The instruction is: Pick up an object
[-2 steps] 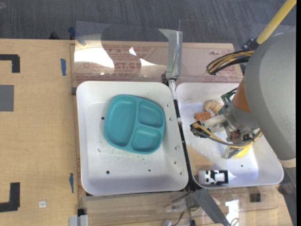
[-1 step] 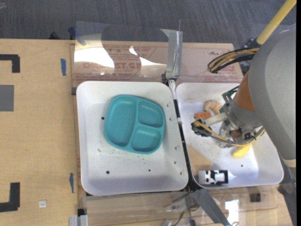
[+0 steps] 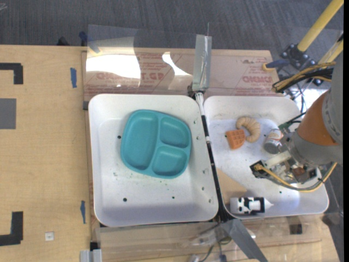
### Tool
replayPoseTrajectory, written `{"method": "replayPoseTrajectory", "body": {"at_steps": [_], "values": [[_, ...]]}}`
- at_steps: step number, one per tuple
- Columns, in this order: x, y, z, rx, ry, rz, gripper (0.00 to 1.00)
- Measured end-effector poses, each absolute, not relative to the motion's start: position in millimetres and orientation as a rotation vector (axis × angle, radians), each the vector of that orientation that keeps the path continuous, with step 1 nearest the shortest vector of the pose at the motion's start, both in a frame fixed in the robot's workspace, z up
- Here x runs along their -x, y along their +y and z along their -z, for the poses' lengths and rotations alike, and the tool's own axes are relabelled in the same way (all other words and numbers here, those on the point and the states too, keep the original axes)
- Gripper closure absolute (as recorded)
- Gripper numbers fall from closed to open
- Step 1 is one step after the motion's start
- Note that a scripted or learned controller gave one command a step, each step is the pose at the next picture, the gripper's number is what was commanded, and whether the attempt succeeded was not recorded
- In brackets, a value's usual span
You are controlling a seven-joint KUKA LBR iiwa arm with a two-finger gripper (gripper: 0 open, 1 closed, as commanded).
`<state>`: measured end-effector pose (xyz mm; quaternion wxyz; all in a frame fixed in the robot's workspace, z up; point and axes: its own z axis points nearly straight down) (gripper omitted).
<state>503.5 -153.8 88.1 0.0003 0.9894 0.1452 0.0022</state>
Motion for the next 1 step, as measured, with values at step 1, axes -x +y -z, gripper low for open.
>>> {"method": "replayPoseTrajectory", "body": {"at_steps": [1], "values": [[-483.2,-217.7,-88.3,-2.975,1.037,-0.012,1.0]]}}
